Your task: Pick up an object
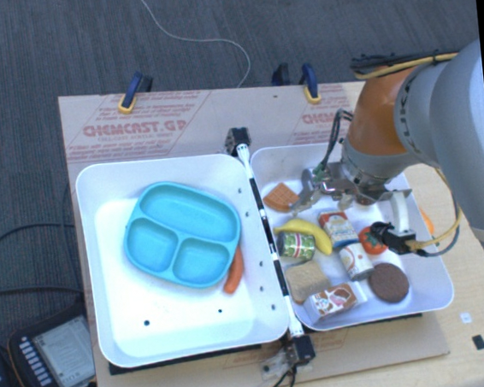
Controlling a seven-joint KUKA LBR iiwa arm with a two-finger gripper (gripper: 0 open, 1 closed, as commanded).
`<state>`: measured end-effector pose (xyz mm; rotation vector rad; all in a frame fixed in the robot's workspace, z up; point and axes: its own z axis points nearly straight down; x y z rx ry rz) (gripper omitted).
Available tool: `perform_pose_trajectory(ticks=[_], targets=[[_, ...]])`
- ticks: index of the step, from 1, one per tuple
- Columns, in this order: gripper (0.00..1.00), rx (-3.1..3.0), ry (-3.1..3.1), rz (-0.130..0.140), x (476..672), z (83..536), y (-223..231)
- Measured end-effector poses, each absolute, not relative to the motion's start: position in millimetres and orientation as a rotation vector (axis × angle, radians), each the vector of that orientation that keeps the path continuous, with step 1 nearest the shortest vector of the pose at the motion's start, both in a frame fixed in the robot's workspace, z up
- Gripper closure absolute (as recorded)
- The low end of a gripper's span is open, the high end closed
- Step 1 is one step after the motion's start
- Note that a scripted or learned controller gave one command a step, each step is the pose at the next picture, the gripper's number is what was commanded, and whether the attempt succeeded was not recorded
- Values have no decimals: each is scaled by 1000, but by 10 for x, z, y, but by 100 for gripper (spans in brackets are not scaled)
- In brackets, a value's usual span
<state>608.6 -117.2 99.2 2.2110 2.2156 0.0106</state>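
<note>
My gripper (313, 186) hangs low over the back of the right bin (436, 284), just right of an orange cracker (280, 195) and above a banana (302, 227). I see nothing held in it. In front of it lie a green can (296, 244), a blue-and-white carton (340, 228), a red tomato (372, 239), a small white can (356, 260), a bread slice (305, 280), a brown cookie (390, 283) and a red-and-white box (333, 301). The arm covers the bin's back right corner.
The left bin (110, 331) holds a blue divided plate (182, 234) and a carrot (233, 272) beside the plate's right edge. A ridge (265, 229) divides the two bins. Clamps (132, 90) sit on the board's far edge.
</note>
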Motion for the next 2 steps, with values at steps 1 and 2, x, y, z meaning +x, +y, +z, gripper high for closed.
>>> perform_pose_trajectory(ticks=[1,2], targets=[[100,2213,2216,6,6076,1076,-1179],[0,2214,2216,6,6074,1073,-1179]])
